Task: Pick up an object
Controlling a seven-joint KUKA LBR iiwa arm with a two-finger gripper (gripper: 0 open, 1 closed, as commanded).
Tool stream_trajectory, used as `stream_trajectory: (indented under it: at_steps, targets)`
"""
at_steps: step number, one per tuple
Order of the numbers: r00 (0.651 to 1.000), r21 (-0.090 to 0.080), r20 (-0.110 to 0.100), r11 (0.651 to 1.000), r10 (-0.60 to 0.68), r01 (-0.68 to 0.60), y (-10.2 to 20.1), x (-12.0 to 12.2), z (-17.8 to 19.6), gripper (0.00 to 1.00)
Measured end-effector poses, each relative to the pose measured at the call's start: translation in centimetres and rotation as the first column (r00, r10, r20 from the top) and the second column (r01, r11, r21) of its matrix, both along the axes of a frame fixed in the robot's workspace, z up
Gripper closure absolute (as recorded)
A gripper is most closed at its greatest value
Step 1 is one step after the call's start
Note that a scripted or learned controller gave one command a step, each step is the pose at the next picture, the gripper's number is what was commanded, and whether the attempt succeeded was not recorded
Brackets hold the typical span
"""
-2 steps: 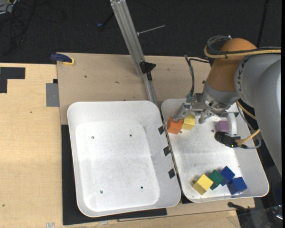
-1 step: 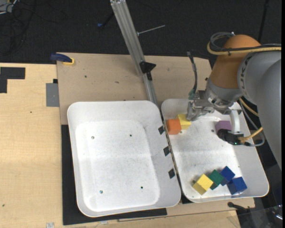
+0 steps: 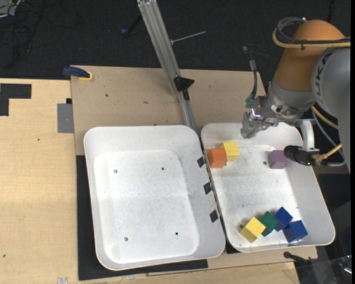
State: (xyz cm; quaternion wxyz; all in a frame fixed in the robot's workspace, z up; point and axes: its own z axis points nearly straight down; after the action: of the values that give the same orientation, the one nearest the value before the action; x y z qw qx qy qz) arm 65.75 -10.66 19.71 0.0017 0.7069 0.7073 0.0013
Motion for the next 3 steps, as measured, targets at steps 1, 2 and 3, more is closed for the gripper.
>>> stream_trajectory:
  at_steps: [1,2,3]
  targets:
    - [1.000,0.000,0.000,1.000,0.001,-0.001,0.5,-0.7,5.1,1.00]
    - [1.000,0.001,-0.004,1.000,0.003,-0.003,0.4,-0.7,6.3,1.00]
    - [1.000,0.003,-0.008,1.000,0.003,-0.003,6.0,-0.4,6.1,1.00]
